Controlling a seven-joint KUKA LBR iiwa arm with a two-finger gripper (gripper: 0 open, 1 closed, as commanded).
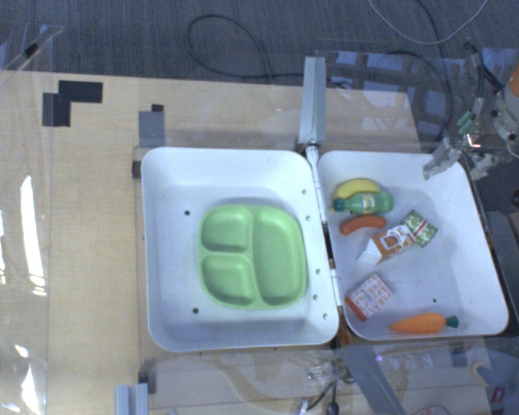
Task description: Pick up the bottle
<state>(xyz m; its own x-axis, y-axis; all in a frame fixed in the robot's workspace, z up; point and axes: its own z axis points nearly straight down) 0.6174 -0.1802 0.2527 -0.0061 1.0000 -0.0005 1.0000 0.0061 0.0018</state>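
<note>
On the counter [86,232], the left bin [164,318] holds a green divided plate [252,256]. In the right bin [476,258], the green bottle [363,203] lies on its side just below a banana [356,187] and above a sausage [363,224], with cartons and a carrot [424,322] nearby. The tool [454,156] hangs over the bin's far right corner; whether its fingers are apart or together, I cannot tell.

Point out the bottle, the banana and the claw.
bottle [364,203]: camera view, middle of its green body.
banana [356,187]: camera view, middle of its yellow curve.
claw [439,160]: camera view, between its fingertips.
</note>
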